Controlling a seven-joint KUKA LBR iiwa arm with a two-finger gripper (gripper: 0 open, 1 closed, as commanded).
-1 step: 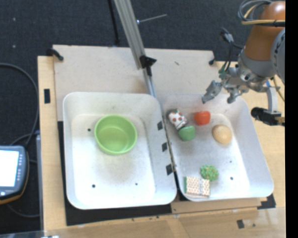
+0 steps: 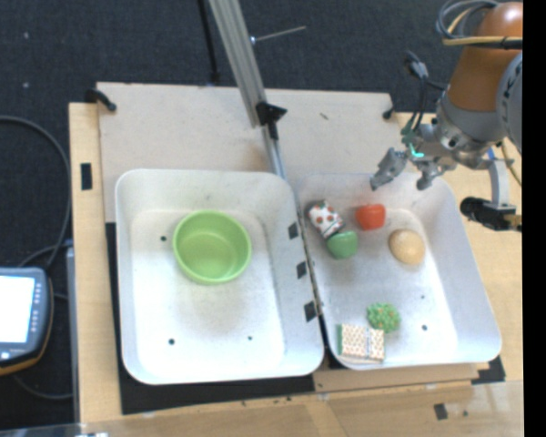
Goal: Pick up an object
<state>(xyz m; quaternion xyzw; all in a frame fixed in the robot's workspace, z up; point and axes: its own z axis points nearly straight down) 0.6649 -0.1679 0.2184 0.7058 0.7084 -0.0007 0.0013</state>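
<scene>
Down at the front of the right bin [image 2: 455, 244], a checkered waffle-like block [image 2: 362, 341] sits nearest us, right against the bin's front rim, and a small green broccoli piece [image 2: 382, 316] lies just behind it, nearly touching. Over in the left bin [image 2: 146, 335], a lime-green bowl [image 2: 212, 246] stands upright, alone in its compartment (open side up).

Moving back in the right bin, a beige egg-shaped object [image 2: 407, 246] rests toward the middle. To its left a cluster: a green round piece [image 2: 342, 244] touching a white spotted item [image 2: 324, 218] that leans by the divider wall, and a red piece [image 2: 370, 216] just beside them.

Farther back now, the gripper [image 2: 402, 173] hangs over the right bin's rear edge, its two fingers [image 2: 384, 173] spread wide apart with nothing between them. It sits apart from every object, the red piece being the closest. Above it, the grey arm with its orange band [image 2: 482, 66] comes in from the right, over the desk [image 2: 191, 126].
</scene>
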